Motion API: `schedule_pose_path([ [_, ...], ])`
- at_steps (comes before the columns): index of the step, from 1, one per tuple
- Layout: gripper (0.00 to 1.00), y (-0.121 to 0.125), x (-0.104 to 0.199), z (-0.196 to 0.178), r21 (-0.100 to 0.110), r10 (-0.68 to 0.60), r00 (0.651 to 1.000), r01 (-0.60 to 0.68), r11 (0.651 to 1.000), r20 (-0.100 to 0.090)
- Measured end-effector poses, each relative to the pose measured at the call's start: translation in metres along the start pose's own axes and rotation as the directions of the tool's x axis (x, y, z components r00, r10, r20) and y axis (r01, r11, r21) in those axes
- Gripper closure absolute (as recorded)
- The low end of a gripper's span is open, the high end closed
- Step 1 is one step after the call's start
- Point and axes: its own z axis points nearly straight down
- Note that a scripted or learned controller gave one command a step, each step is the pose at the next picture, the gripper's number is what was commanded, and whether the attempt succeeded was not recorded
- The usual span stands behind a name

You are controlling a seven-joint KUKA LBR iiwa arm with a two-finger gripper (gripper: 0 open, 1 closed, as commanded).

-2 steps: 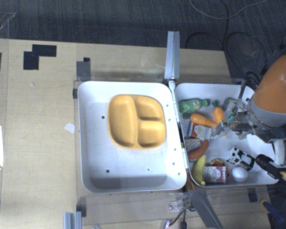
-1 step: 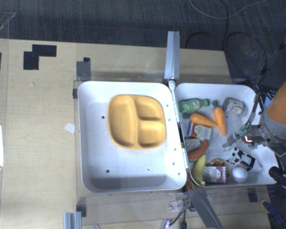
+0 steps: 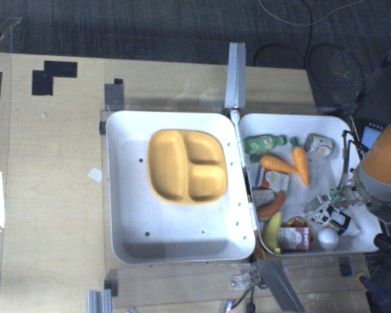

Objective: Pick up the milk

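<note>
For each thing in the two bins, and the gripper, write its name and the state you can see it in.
Yellow tray: upright in left bin.
Green bottle: lying on its side.
Two carrots: lying flat.
Can: tipped over.
Banana: against the front wall.
Gripper: low in right bin.

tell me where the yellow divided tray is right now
The yellow three-compartment plastic tray lies in the left white bin, toward its upper middle, across the divider from the green bottle in the right white bin.
</note>
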Motion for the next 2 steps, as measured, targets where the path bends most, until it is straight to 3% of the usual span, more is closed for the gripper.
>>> schedule_pose_path([
  [1, 1.00, 0.003, 0.001, -0.011, -0.007, -0.002, 1.000, 0.002, 1.000, 0.002],
  [2, 1.00, 0.033, 0.079, -0.096, 0.011, 0.463, 0.887, -0.463, 0.887, 0.004],
])
